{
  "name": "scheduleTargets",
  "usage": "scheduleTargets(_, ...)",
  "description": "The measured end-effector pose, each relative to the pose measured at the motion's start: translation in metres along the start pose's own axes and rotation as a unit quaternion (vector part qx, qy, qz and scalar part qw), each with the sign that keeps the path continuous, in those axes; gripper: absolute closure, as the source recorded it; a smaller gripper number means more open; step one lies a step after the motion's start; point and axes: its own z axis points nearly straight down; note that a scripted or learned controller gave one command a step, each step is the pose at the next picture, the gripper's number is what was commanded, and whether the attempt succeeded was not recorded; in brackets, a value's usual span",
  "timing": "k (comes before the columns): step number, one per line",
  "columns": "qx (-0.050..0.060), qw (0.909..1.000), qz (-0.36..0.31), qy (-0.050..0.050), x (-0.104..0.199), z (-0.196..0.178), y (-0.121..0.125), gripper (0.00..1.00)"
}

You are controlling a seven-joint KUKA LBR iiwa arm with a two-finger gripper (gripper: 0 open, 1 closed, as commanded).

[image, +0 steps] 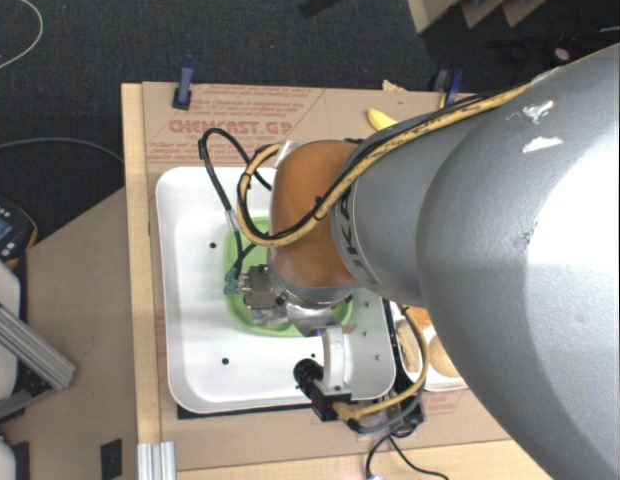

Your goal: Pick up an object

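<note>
Cardboard sheet [230, 108] under the white bin [185, 268], dark carpet [140, 18] beyond.

Robotics lab: KUKA arm [510, 228], white bin [195, 298], cardboard-topped bench [150, 168], cabling.

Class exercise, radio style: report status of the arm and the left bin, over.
Arm low over left bin, wrist covering its middle. Green object partly visible beneath wrist. Grasp unconfirmed. Yellow item beyond the bins.

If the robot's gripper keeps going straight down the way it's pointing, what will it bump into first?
Probably the green object lying in the left white bin. The gripper points down right over it, but the wrist hides the tips, so the gap between them is unclear.
</note>
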Motion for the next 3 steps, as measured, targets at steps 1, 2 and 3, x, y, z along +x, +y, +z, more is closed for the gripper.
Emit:
scheduleTargets(1,-0.006,1.0,0.001,0.0,-0.028,0.02,0.074,1.0)
scheduleTargets(2,-0.011,0.9999,0.001,0.001,-0.071,0.035,0.172,1.0)
scheduleTargets(3,-0.005,1.0,-0.004,0.003,-0.036,-0.05,0.088,1.0)
